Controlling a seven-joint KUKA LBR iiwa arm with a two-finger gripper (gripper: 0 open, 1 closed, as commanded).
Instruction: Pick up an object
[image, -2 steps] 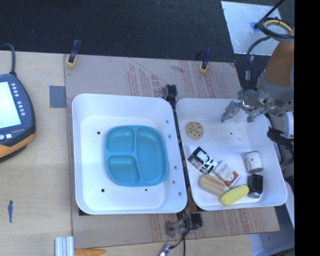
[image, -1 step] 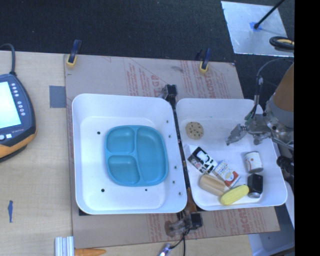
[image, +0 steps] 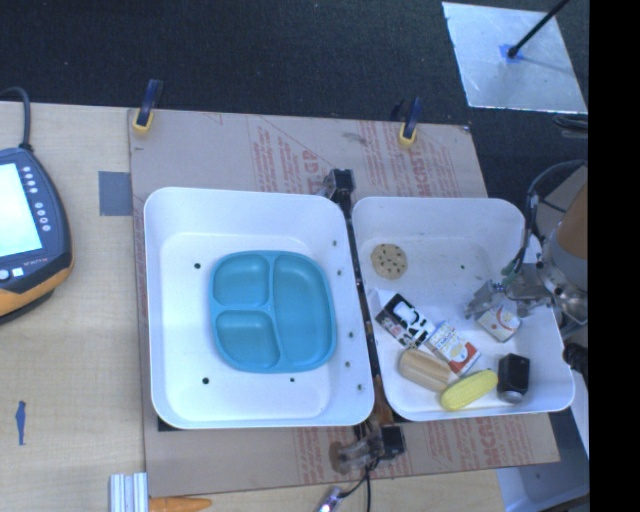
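Two white bins are being shown side by side on the bench. The left bin is being occupied by one blue divided plate with three compartments, lying flat near the middle.

Six loose things are being counted in the right bin: one round cookie toward the upper left, one black-and-white packet below it, one small carton with a red and orange print just beside that, one tan bread roll, one yellow corn cob touching the roll's lower right, and one black can near the bin's right corner.

One gripper is being held low at the right side of the right bin, right over a small white object with a red mark. Whether that object is being grasped cannot be told.

One orange-edged handheld pendant is lying on the bench at far left. Two clamps are being seen on the board's far edge.
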